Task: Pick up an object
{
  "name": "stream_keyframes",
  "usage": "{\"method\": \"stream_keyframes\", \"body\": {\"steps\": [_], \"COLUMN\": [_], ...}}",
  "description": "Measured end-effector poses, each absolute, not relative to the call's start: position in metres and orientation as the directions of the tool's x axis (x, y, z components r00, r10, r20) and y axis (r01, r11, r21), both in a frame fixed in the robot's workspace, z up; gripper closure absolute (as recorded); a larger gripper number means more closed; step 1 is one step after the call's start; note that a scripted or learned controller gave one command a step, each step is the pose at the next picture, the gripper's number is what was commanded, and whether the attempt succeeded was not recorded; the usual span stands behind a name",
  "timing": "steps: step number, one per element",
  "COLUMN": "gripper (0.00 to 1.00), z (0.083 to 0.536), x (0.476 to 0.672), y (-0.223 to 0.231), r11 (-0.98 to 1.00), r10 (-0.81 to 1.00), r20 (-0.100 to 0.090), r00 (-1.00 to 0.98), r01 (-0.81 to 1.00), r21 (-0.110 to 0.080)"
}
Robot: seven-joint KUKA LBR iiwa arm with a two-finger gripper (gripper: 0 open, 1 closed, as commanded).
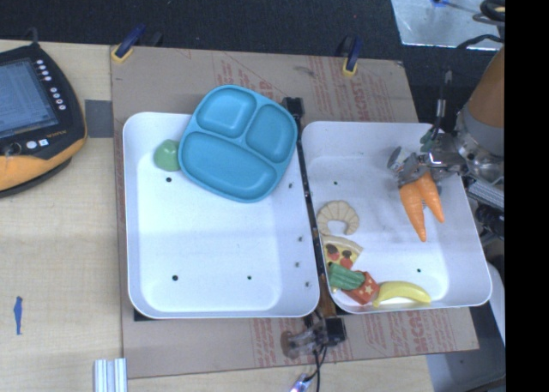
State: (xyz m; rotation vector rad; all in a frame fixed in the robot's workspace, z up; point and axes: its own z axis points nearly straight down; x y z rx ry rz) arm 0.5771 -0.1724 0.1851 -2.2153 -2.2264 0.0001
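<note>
Far left of gripper: blue divided plate [238, 141] in left bin [146, 210], green piece [166, 155] tucked under its edge. Nearer, lower left of gripper: toy croissant [340, 216], pizza slice [340, 254], banana [401, 293]. Gripper [422, 167] sits at top of toy carrots [422, 199] in right bin [467, 244]; you can't tell finger spread. Carrots probably light, rigid, smooth plastic; take them across thick upper end.

Robotics lab. Cardboard sheet [257, 73] clamped onto a wooden counter [60, 253], teach pendant [34, 120] alongside. Two white bins [154, 296] of toy food
</note>
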Motion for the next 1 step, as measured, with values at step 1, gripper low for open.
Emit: {"method": "stream_keyframes", "body": {"steps": [1], "gripper": [1.0], "z": [0.2264], "x": [0.5553], "y": [-0.1061], "r11": [0.005], "r10": [1.0], "r20": [0.002], "r00": [-0.005], "r01": [1.0], "r21": [-0.004]}}
